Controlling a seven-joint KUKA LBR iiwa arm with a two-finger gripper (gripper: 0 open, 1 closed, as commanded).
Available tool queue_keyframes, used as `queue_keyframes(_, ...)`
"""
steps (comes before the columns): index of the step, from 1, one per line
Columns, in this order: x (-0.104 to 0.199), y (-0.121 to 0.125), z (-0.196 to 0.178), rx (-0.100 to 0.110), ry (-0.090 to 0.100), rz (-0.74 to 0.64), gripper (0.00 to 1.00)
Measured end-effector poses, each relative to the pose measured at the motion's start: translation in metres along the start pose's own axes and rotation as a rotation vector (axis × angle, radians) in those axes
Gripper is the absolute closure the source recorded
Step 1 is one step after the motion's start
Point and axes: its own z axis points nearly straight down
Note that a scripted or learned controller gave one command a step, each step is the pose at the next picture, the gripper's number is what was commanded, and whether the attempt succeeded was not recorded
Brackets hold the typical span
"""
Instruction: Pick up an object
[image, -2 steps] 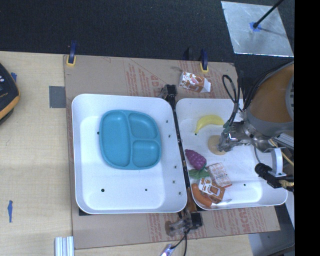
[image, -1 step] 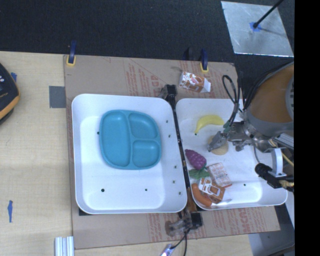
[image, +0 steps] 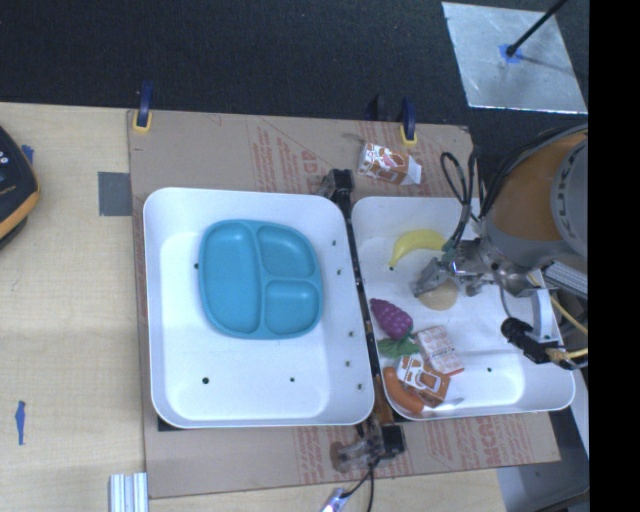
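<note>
The right bin (image: 520, 392) holds a yellow banana (image: 416, 244), a tan round piece (image: 438, 296), a purple bunch of grapes (image: 392, 318), a green item (image: 398, 347), a red-and-white packet (image: 430, 365) and an orange carrot (image: 402, 395). My gripper (image: 447, 276) hangs low in this bin, right of the banana and directly over the upper edge of the tan piece. The grey arm with its orange band (image: 530, 205) reaches in from the right and hides part of the bin behind it.
The left bin (image: 170, 390) carries a blue divided plate (image: 261, 278). Another snack packet (image: 388, 165) lies on the cardboard above the right bin. A yellow-and-black device (image: 12, 185) sits at the bench's left edge. Cables (image: 540, 340) hang by the wrist.
</note>
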Motion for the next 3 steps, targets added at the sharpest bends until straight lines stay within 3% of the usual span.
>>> queue_keyframes(1,-0.003,0.004,-0.016,-0.010,-0.005,-0.002,1.00)
queue_keyframes(2,-0.003,0.003,-0.015,-0.007,-0.004,-0.002,0.00)
queue_keyframes(3,0.017,0.050,-0.007,-0.012,-0.002,-0.001,0.00)
